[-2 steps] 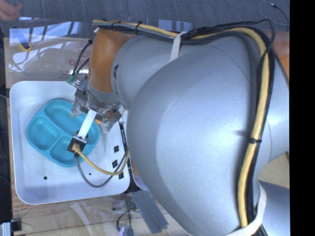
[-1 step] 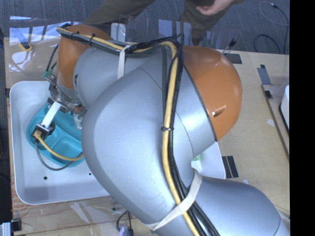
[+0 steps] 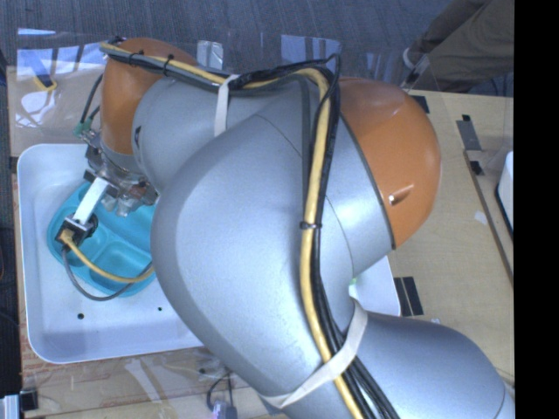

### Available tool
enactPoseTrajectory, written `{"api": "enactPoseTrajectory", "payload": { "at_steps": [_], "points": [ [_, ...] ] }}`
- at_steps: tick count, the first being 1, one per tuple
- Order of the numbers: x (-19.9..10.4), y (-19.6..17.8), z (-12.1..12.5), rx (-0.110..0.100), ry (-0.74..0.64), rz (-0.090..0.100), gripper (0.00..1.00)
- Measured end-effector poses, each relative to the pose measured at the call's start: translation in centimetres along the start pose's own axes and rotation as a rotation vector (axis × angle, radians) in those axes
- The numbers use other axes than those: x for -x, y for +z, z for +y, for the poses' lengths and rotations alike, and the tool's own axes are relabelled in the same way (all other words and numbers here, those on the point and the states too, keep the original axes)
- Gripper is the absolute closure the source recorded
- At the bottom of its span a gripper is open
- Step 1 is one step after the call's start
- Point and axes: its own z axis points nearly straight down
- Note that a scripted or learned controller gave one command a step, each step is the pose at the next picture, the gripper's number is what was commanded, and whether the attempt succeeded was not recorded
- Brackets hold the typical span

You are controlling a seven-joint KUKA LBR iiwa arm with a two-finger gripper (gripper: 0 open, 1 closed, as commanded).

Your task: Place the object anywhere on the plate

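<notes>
Sitting in white bin [image 3: 44,321], blue plate [image 3: 120,248]

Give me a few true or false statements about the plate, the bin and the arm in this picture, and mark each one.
1. The plate is blue. True.
2. The plate lies on the bare bench, outside any bin. False: it lies inside the white bin.
3. The tool is over the plate. True.
4. The band above the wrist is green. False: it is orange.
5. The arm reaches in from the left of the view. False: it comes in from the right.
</notes>
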Motion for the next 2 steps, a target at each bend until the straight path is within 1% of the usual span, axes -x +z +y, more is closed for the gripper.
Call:
{"api": "enactPoseTrajectory", "payload": {
  "at_steps": [1,2],
  "points": [
    [3.4,-6.69,5.63,0.007,-0.147,0.007,1.0],
    [3.39,-6.64,5.58,0.006,-0.148,0.006,0.0]
  ]
}}
